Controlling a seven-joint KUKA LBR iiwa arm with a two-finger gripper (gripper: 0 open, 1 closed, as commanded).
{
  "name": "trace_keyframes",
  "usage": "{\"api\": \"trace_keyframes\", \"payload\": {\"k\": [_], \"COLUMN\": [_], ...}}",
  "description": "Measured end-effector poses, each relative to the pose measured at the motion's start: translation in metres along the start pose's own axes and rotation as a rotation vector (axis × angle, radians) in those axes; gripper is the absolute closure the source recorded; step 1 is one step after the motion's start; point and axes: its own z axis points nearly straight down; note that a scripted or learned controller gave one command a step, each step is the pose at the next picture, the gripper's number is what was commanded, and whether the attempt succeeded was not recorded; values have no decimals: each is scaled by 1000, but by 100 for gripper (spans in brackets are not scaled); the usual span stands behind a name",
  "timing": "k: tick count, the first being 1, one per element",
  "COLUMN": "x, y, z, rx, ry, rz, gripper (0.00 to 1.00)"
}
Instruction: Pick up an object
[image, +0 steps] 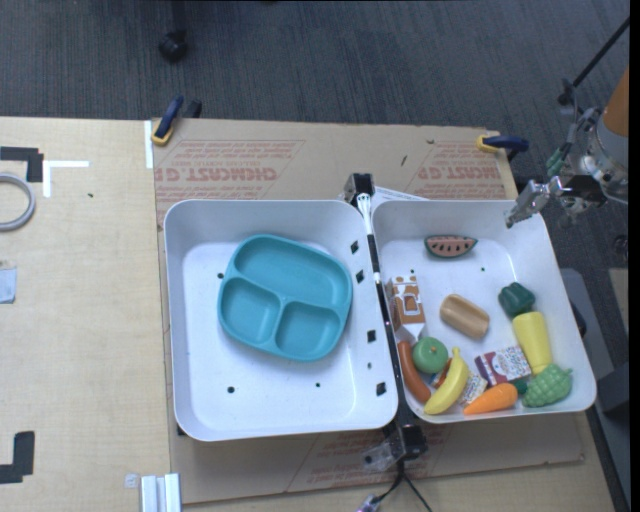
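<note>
toy food (465, 315) fills right bin (560, 270); plate (285, 297) left.

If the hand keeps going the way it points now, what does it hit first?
The hand points left and down from beyond the right bin's far right corner. It would likely meet that rim first, then the watermelon slice; its height is unclear.

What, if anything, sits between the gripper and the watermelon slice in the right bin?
Nothing visible does. The gripper hangs over the right bin's far right corner, and the watermelon slice lies alone near the far wall, with bare white floor between them. The other toys are clustered nearer the front of the bin.
</note>
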Motion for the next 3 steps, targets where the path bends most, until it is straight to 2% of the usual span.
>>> {"api": "trace_keyframes", "payload": {"k": [1,2,3], "x": [38,112,112], "y": [-80,-80,-80], "z": [113,132,123], "rx": [-15,-4,-3], "ry": [-5,-4,-2], "rz": [-54,-128,-126], "gripper": [0,0,100]}}
